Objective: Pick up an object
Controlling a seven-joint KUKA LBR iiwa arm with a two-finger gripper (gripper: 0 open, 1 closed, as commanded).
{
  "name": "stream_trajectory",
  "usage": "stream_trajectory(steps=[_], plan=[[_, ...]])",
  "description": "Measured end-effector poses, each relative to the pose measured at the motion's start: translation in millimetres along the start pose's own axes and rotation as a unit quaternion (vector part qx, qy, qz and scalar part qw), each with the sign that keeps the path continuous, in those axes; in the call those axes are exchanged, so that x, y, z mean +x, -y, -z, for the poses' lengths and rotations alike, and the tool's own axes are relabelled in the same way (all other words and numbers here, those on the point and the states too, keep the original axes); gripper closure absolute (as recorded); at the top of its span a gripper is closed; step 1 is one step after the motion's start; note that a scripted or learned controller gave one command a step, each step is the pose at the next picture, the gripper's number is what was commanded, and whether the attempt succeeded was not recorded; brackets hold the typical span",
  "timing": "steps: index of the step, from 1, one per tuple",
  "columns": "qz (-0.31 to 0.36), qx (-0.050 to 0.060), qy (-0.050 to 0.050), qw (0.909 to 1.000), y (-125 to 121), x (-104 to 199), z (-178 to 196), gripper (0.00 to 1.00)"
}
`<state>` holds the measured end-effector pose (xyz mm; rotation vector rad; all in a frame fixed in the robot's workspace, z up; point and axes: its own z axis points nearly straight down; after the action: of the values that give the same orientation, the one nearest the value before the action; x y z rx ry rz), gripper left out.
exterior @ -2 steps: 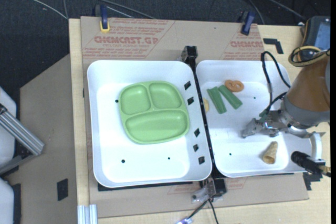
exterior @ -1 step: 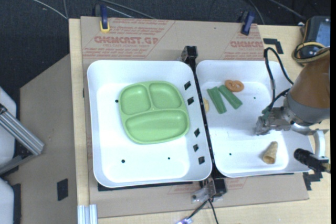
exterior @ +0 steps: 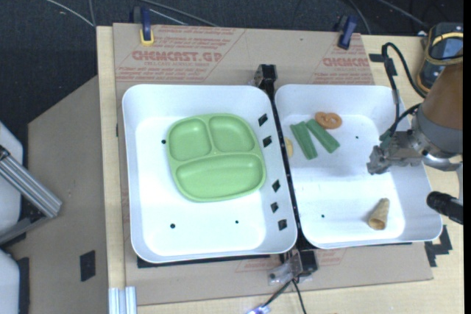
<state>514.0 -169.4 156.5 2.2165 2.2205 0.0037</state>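
The gripper [exterior: 381,160] hangs low over the right side of the right bin [exterior: 346,228], and it has nothing in it; it is too small and blurry to tell more about its grip. The arm [exterior: 444,114] comes in from the right edge. It is grey near the wrist, with an orange-brown band above, and it leans down and to the left toward the bin. A black cable [exterior: 395,84] loops from the wrist up along the arm. Below the gripper, well apart from it, a small tan cone [exterior: 379,213] lies on its side near the bin's lower right corner. To the left of the gripper, two green sticks [exterior: 313,137] lie side by side in a slant, touching or nearly touching each other. Just above and right of them sits a little orange ring [exterior: 328,120]. A small yellowish piece [exterior: 289,149] peeks out by the wall between the bins. In the left bin [exterior: 147,217] there is a light green plate [exterior: 215,157] with three sections, lying flat in the middle. Both bins sit on a brown board [exterior: 110,158] with red letters, held by two blue clamps [exterior: 146,23] at the top.
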Motion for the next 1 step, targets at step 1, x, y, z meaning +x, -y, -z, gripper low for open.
stream_trajectory(steps=[1], plan=[[0.0,-0.001,0.0,1.0,-3.7,1.0,64.4,1.0]])
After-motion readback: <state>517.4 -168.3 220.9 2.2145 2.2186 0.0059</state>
